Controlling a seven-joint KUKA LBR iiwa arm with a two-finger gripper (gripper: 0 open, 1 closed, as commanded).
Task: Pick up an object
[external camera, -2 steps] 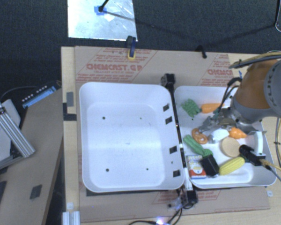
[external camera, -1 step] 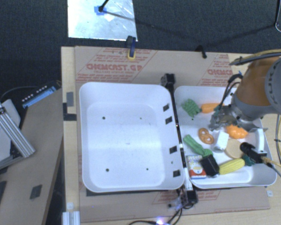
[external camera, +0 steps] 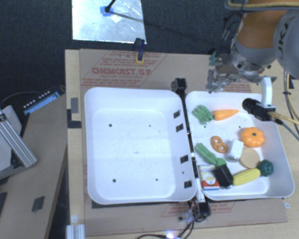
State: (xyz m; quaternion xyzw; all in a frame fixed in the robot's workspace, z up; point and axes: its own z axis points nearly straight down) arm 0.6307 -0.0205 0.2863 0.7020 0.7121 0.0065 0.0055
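The pincer hangs over the right white bin's far rim; whether it is open I cannot tell. Below it lies a slim orange plastic carrot with ruffled green leaves, untouched.

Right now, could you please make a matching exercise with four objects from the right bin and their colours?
Things:
1. carrot
2. pumpkin
3. corn cob
4. pretzel

Descriptions:
A. yellow, near the front edge of the bin
B. round, orange, with a green stem
C. long, orange, with a leafy green top
D. brown, twisted, in the middle of the bin

Pairs: 1-C, 2-B, 3-A, 4-D
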